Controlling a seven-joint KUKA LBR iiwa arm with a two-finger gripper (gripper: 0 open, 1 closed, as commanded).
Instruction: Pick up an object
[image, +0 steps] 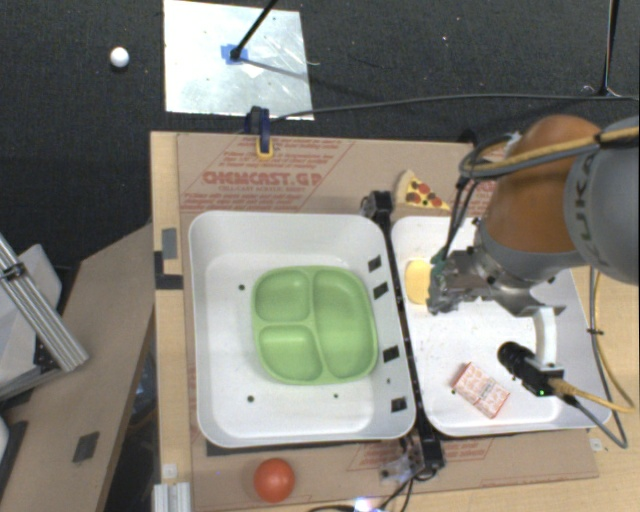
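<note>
Yellow object: you see it in the right bin, at the bin's left wall, upper half. It is rounded and its right side is hidden behind the gripper. The gripper sits low just beside it, on its right, touching or nearly so; you can't tell which. You also can't tell whether the gripper is open or closed: the wrist body blocks that part from above. Nothing is visibly gripped.

Also in the right bin: a pink packet with a white pattern, lying flat near the front edge, well apart from the yellow object and from the gripper.

The arm enters from the right and covers the bin's upper right area with its orange band and grey housing.

The left bin holds one green divided plate with three compartments, roughly centred, lying flat.

Outside the bins:
- A pizza-slice toy lies on the cardboard sheet, just behind the right bin's back rim.
- An orange-red ball sits in front of the left bin, near the cardboard's front edge.
- A blue clamp grips the cardboard's back edge.
- A foil sheet lies behind that on the dark surface.
- A small white ball sits to the left of the foil, apart from it.
</note>
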